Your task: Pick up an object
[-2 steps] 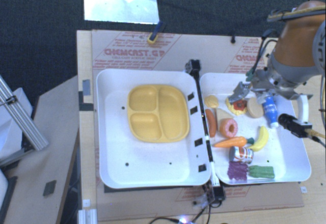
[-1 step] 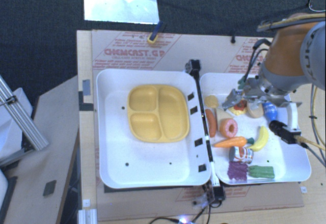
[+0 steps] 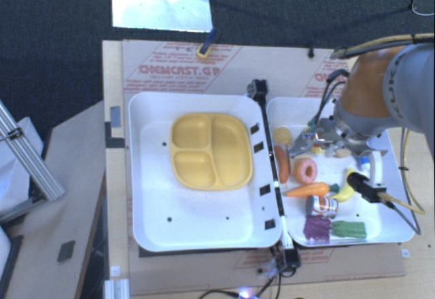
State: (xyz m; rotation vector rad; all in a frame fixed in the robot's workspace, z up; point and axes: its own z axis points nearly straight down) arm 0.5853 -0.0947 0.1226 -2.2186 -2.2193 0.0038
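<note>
My gripper (image 3: 304,144) hangs over the upper left part of the right bin (image 3: 387,230), reaching in from the right. Just below it lies a pink donut (image 3: 305,170), and to its left an orange sausage (image 3: 282,163). A pale yellow piece (image 3: 282,134) sits above the sausage. Lower down lie a carrot (image 3: 309,189), a small can (image 3: 321,206), purple grapes (image 3: 316,227) and a green piece (image 3: 348,228). I see nothing held in the gripper.
The left bin (image 3: 149,223) holds a yellow divided plate (image 3: 209,150). A yellow banana (image 3: 345,191) and a white and blue bottle (image 3: 365,167) lie at the right bin's right side, partly under the arm. A black divider with clips runs between the bins.
</note>
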